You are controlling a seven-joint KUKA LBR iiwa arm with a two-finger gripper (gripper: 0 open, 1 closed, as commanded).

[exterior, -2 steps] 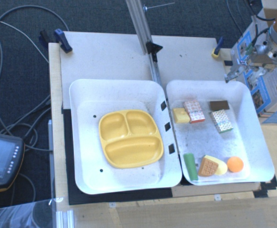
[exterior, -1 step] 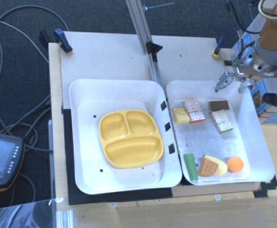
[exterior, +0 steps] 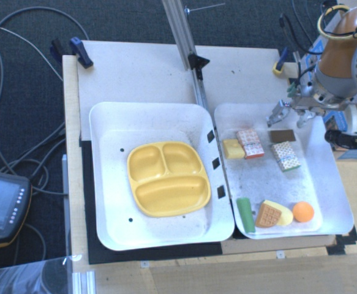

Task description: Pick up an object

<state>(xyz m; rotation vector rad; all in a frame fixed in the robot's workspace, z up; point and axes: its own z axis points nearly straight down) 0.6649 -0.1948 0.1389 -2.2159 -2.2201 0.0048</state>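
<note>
Above the right bin's (exterior: 325, 164) far edge the gripper (exterior: 291, 116) is seen, fingers spread, nothing between them. Just below it a brown block (exterior: 282, 136) is found — beside a patterned box (exterior: 286, 157). A yellow tray (exterior: 168, 177) is held by the left bin (exterior: 105, 164).

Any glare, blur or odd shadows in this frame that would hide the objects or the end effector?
Camera view: lighting is even and soft, with only faint shadows under the yellow tray and the toys in the right bin. No strong glare on the white bins. The orange ball and green stick read clearly. The end effector looks slightly soft, its fingers hard to separate.
</note>
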